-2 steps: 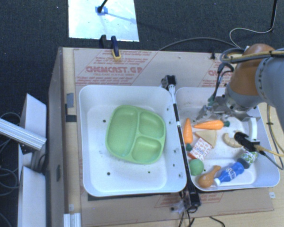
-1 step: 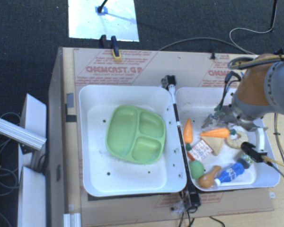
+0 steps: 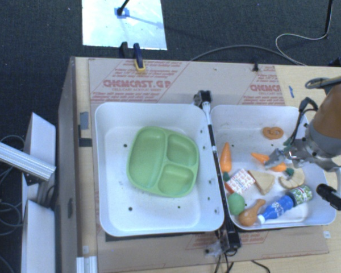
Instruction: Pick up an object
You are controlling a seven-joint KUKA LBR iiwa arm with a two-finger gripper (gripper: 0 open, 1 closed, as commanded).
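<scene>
A: What is laid out on the tabletop (image 3: 176, 75)?

B: Two bins; a green tray (image 3: 162, 161) is held in the left one.

A: And the tool (image 3: 286, 156)?

B: It is lowered over the right bin (image 3: 247, 118), just above an orange piece (image 3: 260, 158) lying leftward. Bread (image 3: 265, 182) and a bottle (image 3: 284, 205) are crowded close.

A: Its state?

B: That cannot be told.

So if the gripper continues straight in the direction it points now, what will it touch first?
Most likely the orange piece just left of the gripper, in the right bin. The carrot lies further along. Depth is unclear, so it could pass above.
</scene>
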